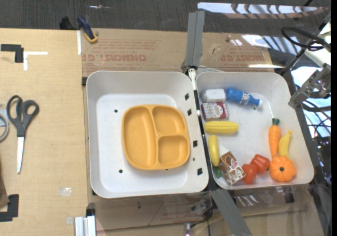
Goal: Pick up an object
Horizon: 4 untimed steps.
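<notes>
Carrot (pixel 274 139): lying in bin (pixel 247 78), near gripper (pixel 314 86), below and left of it, beside banana (pixel 285 143). Judged light, stiff, smooth toy plastic, likely slippery. Best taken across thick middle. Gripper state: cannot tell.

Bright, even light — glare streaks upper right, soft shadows, slightly grainy.

Two white bins sat side by side. The left bin (pixel 100 135) held a yellow divided plate (pixel 156 136). The right bin (pixel 247 78) held a blue bottle (pixel 241 97), a corn cob (pixel 221 127), a carrot (pixel 274 138), a small pumpkin (pixel 283 169) and a red pepper (pixel 255 166). The gripper (pixel 310 88) hung over the right bin's far right rim. Scissors (pixel 21 124) lay on the bench at left.
</notes>
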{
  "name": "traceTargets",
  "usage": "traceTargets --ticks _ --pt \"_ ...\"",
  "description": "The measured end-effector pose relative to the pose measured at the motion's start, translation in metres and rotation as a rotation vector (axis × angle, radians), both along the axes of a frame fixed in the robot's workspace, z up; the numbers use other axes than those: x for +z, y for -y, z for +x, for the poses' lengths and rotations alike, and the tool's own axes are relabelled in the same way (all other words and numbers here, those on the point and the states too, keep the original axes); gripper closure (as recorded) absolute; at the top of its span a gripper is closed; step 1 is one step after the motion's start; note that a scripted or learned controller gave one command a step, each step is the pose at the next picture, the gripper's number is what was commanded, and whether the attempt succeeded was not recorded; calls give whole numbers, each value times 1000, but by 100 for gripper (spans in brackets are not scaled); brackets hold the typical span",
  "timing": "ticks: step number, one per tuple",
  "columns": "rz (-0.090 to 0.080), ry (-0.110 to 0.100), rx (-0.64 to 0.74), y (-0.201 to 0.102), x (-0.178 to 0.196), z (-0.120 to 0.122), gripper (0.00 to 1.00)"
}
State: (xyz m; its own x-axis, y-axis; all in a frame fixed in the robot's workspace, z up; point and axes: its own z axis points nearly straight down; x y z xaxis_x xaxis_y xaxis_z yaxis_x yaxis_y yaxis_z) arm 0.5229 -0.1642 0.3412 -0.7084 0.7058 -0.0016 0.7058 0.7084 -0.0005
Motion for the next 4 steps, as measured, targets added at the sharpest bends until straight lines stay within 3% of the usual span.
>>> traceTargets --ticks 1,2,3,4 --pt "0 3 40 58 -248 28 100" --pt "0 3 65 1 -151 49 100" --pt "1 0 423 33 -245 -25 100" --pt "-1 4 409 -7 -122 -11 100"
